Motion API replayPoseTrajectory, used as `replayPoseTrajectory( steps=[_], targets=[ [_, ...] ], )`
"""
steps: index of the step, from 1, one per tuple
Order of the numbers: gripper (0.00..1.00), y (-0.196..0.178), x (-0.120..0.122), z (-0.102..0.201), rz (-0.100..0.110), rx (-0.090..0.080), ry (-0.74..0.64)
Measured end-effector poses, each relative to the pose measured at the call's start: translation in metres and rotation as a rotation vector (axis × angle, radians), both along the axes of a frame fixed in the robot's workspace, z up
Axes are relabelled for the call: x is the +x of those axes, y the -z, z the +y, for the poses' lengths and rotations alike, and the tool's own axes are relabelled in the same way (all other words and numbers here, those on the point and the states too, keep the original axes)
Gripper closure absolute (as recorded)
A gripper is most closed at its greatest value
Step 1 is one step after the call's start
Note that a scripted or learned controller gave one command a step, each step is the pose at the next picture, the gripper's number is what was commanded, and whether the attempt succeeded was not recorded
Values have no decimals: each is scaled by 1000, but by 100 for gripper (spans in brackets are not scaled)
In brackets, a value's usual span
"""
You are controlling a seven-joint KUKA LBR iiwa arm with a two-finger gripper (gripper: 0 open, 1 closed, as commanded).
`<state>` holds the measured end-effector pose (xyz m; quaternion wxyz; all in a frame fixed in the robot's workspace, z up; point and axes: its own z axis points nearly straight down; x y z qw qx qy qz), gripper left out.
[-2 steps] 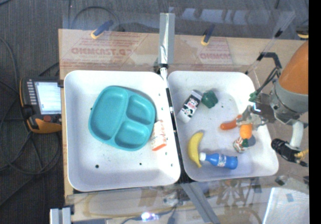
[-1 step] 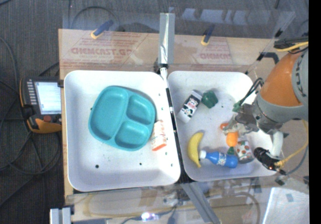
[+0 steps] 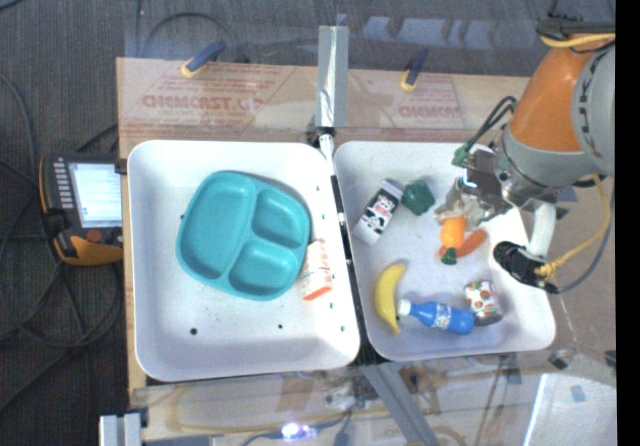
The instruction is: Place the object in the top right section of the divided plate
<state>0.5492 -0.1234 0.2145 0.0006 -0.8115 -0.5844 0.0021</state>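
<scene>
The teal divided plate (image 3: 243, 233) lies in the left bin (image 3: 160, 334), one large section on its left and two smaller ones on its right. In the right bin (image 3: 530, 334), my gripper (image 3: 464, 206) hangs low near the back right, directly over an orange carrot (image 3: 455, 238) with a green tip. The carrot sits just below the gripper's end, and I cannot tell whether they touch. A small green object (image 3: 418, 197) and a black-and-white carton (image 3: 380, 211) lie left of the gripper.
A small orange-and-white bottle (image 3: 318, 271) lies in the left bin against the plate's right edge. A banana (image 3: 388, 296), a blue bottle (image 3: 438, 316) and a small red-and-white item (image 3: 482, 301) lie at the front of the right bin.
</scene>
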Motion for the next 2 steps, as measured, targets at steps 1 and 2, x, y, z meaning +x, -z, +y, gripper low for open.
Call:
replayPoseTrajectory(
  steps=[1,2],
  targets=[
    [100,32,-30,73,1,3,-306],
    [100,32,-66,41,0,3,-512]
  ],
)
